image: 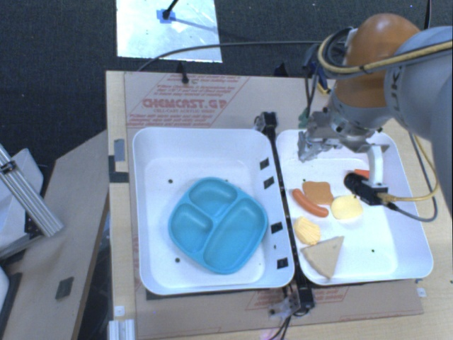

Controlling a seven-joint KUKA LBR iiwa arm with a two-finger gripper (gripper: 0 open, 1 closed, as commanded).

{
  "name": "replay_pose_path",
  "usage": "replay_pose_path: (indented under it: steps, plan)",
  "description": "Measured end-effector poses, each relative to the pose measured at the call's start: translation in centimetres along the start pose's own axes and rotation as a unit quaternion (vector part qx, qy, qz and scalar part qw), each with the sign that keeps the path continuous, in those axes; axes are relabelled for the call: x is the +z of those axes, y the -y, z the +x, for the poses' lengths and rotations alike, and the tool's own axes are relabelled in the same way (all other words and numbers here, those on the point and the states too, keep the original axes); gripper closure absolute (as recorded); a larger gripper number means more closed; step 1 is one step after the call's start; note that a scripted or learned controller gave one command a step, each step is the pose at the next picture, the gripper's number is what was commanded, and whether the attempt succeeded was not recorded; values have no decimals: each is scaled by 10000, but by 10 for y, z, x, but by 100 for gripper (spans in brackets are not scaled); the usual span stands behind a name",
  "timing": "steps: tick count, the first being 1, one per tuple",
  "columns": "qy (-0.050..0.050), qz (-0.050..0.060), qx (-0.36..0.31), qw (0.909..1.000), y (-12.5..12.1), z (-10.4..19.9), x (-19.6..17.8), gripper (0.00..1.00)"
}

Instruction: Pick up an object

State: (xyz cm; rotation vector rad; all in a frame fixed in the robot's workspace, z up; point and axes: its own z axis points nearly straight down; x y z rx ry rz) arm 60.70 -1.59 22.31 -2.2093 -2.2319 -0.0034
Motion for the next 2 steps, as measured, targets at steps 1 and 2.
replay_pose_path:
  steps: [1,2]
  plan:
    - [-3,-13,-7,10000,-9,60,-10,100]
    - [-5,-12,-8,10000,-15,120,-16,100]
